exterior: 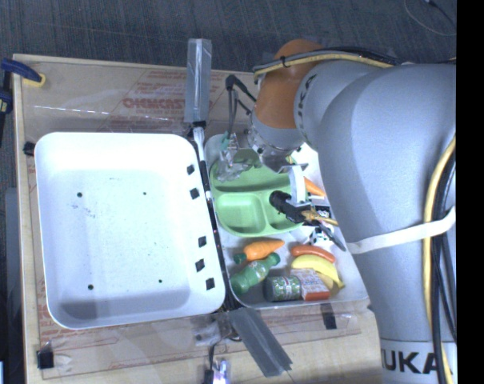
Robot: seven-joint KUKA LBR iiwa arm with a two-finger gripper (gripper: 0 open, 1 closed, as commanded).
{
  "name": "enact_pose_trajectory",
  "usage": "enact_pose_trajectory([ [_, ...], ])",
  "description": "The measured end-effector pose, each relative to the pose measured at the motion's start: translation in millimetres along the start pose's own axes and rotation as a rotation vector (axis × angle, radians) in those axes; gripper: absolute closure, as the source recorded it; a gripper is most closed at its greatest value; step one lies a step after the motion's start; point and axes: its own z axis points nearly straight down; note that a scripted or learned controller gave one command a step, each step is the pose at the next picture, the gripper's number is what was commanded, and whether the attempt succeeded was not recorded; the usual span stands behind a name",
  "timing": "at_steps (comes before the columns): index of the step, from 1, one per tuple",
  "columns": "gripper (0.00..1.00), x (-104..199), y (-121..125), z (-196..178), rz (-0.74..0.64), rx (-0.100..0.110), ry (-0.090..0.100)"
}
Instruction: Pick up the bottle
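bottle lying in right bin's near end | arm bent over far end | tool state: cannot tell

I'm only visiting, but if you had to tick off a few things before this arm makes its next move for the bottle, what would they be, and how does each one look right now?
1. Bottle in sight, lying in the right bin: ok.
2. Bottle free of clutter: not ok; the carrot and a small jar crowd it.
3. End effector over the bottle: not ok; it is over the green tray, at the bin's far end.
4. Bottle between its fingers: not ok.
5. Fingers open for a grasp: cannot tell.
6. Left bin in view beside it: ok.
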Motion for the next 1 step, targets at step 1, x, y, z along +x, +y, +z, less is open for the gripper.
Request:
enact_pose_trajectory([
  [1,1.0,69.5,5.0,-91.3,0.149,-0.005,0.013],
])
